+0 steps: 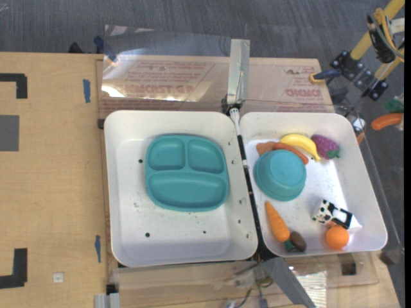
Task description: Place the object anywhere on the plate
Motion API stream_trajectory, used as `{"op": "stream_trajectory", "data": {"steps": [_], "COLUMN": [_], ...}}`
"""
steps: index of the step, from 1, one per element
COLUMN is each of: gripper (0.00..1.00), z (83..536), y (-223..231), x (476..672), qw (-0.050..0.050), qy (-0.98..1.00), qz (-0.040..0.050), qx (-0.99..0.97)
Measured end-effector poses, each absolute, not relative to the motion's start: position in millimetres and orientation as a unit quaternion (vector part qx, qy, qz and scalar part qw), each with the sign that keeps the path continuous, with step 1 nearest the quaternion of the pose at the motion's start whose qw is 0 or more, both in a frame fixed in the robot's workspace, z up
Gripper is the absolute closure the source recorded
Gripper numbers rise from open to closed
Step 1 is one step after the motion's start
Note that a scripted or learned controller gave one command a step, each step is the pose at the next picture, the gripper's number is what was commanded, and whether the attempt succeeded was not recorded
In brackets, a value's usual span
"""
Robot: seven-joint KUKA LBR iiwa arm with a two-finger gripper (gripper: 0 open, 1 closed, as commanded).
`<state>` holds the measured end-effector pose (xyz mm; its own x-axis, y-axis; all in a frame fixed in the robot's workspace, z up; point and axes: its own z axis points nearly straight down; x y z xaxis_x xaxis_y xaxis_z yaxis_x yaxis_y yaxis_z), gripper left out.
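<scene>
The teal plate has three compartments and lies in the left bin, white floor free around it. The toys lie right of the plate. I cannot tell the pincer state.

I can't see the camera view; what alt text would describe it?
A teal divided plate lies in the left white bin. The right bin holds a teal bowl, banana, grapes, two carrots, an orange and a cow toy.

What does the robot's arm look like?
Little of the arm shows at the top right edge: slim yellow bars joined by black blocky parts, with a short orange piece just below. Any cables or markings are too small to tell.
</scene>
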<state>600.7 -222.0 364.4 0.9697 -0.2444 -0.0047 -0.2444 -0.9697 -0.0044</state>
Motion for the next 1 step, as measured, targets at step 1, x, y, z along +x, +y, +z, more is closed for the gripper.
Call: {"op": "stream_trajectory", "data": {"steps": [1], "gripper": [1.00], "z": [485.1], "y": [-219.4], "x": [664.3], "qw": [0.001], "qy": [0.172], "qz": [-0.0041], "qx": [-0.985]}}
